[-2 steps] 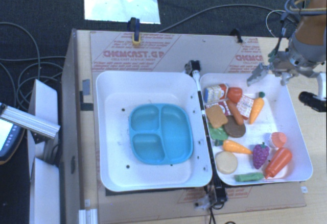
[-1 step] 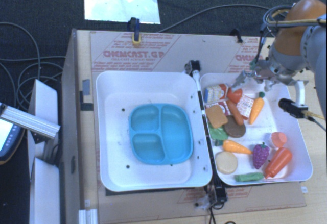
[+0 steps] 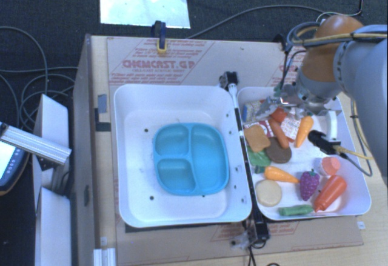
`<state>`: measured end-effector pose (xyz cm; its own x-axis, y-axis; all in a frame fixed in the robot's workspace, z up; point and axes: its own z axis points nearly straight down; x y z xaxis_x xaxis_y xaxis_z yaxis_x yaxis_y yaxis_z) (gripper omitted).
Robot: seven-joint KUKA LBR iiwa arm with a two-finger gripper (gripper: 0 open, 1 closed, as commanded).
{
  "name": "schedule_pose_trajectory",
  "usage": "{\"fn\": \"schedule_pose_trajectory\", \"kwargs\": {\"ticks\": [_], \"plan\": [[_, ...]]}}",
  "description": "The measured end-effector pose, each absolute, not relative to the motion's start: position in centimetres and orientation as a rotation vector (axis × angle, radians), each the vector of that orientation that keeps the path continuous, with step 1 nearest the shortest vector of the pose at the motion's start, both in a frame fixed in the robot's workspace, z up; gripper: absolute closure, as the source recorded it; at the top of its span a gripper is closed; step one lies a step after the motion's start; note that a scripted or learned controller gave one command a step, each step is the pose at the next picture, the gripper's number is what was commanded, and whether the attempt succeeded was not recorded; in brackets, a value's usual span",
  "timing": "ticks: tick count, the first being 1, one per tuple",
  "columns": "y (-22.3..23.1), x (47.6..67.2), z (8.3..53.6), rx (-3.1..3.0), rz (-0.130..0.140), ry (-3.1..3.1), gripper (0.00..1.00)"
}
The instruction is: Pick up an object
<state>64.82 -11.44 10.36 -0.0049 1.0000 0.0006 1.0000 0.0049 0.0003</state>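
Toys (image 3: 285,131) lie heaped in the right bin (image 3: 362,198), handy for a top-down grab; your gripper (image 3: 285,103) hangs low over the pile at the bin's 11 o'clock; you cannot tell how the jaws stand; the left bin (image 3: 130,137) holds a blue tray (image 3: 191,159).

Your arm is down in the right bin, over the heap of toy food.

You see the gripper (image 3: 274,103) low at the far end of the right bin (image 3: 362,201), just beside a red sausage (image 3: 279,126) and an orange carrot (image 3: 304,130). Nearer you lie purple grapes (image 3: 309,183), a second carrot (image 3: 280,174), a pale round cookie (image 3: 269,192) and a green bean (image 3: 296,211). The left bin (image 3: 130,137) holds a blue divided plate (image 3: 190,158).
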Motion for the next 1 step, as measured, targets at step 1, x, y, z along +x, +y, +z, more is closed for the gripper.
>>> {"fn": "schedule_pose_trajectory", "kwargs": {"ticks": [1], "plan": [[-11.54, 64.86, 11.37, -2.215, 0.001, -2.229, 1.0]]}}
